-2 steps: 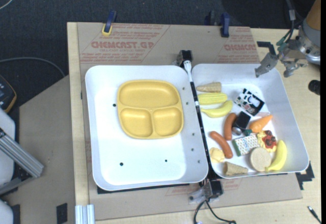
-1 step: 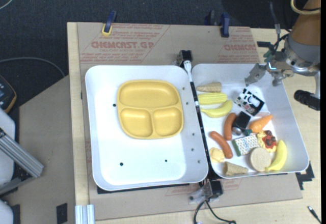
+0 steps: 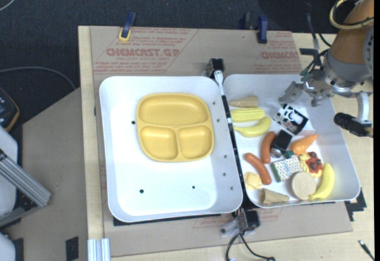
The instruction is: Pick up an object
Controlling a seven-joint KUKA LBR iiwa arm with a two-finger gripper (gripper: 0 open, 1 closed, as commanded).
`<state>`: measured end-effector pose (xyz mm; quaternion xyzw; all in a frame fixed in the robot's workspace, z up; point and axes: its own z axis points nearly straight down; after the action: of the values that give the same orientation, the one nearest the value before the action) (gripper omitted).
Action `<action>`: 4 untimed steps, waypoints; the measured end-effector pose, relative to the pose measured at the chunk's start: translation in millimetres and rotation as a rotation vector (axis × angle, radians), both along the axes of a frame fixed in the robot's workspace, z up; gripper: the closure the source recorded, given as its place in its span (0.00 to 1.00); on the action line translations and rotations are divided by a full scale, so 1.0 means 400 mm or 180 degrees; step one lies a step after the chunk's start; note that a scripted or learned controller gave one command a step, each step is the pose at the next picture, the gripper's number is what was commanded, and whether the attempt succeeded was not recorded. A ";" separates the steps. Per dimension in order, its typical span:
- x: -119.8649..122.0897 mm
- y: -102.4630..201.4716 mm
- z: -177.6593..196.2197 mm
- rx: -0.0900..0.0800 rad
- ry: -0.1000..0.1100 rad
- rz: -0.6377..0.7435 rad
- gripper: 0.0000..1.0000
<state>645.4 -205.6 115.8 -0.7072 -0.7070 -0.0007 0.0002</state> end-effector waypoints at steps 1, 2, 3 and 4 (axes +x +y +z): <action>0.002 0.003 -0.078 0.0000 0.0004 0.0007 0.00; 0.005 0.003 -0.046 -0.0007 -0.0009 0.0013 1.00; -0.012 0.019 0.087 -0.0010 -0.0015 0.0003 1.00; -0.016 0.025 0.200 -0.0013 -0.0022 0.0005 1.00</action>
<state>639.0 -195.5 195.8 -0.7067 -0.7075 -0.0017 -0.0037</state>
